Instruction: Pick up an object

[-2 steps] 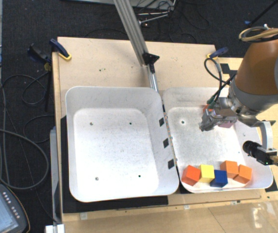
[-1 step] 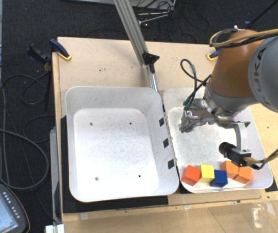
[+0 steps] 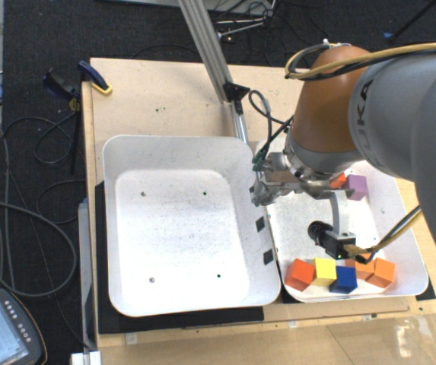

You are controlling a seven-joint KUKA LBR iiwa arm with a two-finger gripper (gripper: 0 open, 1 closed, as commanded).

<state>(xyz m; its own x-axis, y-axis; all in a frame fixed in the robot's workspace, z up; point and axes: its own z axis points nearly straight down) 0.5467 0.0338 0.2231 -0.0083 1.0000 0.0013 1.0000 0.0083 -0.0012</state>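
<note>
The right bin holds several small blocks. Along its front edge sit an orange block, a yellow block, a blue block and another orange block. A purple block lies further back, partly under the arm, with a bit of an orange piece beside it. My gripper hangs low at the right bin's left rim, behind the front row of blocks. The arm's orange band and grey wrist hide most of the bin's back half.
The left bin stands beside the right one, their rims touching in the middle. A slanted metal pole rises behind the bins. A blue and yellow clamp lies at the bench's back left corner.
</note>
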